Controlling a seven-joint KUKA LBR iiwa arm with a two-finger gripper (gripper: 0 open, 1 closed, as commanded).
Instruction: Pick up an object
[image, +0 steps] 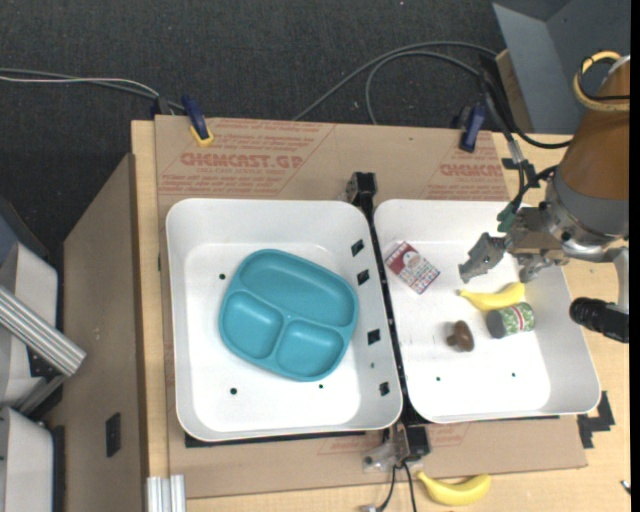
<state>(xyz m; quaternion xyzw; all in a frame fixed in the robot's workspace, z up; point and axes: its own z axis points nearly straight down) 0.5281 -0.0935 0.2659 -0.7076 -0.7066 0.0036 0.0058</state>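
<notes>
While the grey arm with its orange band (600, 130) reaches in over the right-hand shallow white bin (560, 385), its two-finger gripper (500, 255) hangs above that bin's far half, just beyond the small yellow banana (493, 296). One dark finger (478, 260) points down toward the banana's left end; whether the jaws are spread or closed I cannot tell, and nothing shows between them.

Taking the banana as the landmark: a green-and-white patterned can lying on its side (511, 320) touches it on the near side, a small brown rounded lump (460, 336) sits near it, nearer the camera and to the left, and a flat red-and-white printed packet (412, 267) lies to its left and slightly farther away, close to the bin's inner wall. All four rest on the bin floor — none is lifted.

Well to the left of the banana, the other shallow white bin (190, 300) holds a teal plastic plate with three compartments (288, 314). A second yellow banana (455, 487) lies on the bench's near edge, outside both bins.
</notes>
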